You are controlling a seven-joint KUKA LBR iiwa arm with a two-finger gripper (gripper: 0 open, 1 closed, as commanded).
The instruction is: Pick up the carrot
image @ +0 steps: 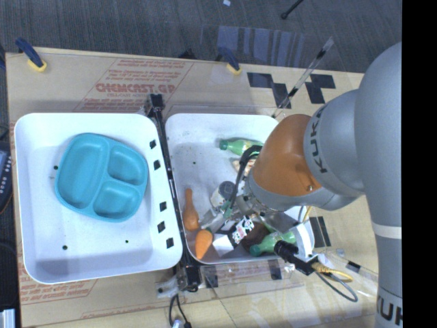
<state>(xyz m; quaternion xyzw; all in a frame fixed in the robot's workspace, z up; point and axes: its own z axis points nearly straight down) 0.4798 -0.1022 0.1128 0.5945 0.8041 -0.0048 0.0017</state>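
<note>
While the grey arm (355, 149) with its orange band (290, 159) reaches in from the right and hangs over the right-hand white bin (198, 132), the tool (235, 207) sits low among a clutter of small things near the bin's front half, and whether it is open or closed cannot be told, since the wrist and the jumble below hide the tips. The carrot (190, 212), a slim orange piece with its narrow end pointing toward the far side, lies near the bin's left wall, just left of the tool and not visibly held by it. Just in front of the carrot lies a second, stubbier orange item (203, 243), close to the bin's front left corner. A green bottle (235, 144) lies on its side toward the far part of the same bin, partly covered by the arm, and another green object (273, 243) rests near the front wall beside some dark and white pieces. The left-hand white bin (41, 251) holds a light blue divided plate (101, 176). Both bins stand on a cardboard-covered surface (89, 80).
</note>
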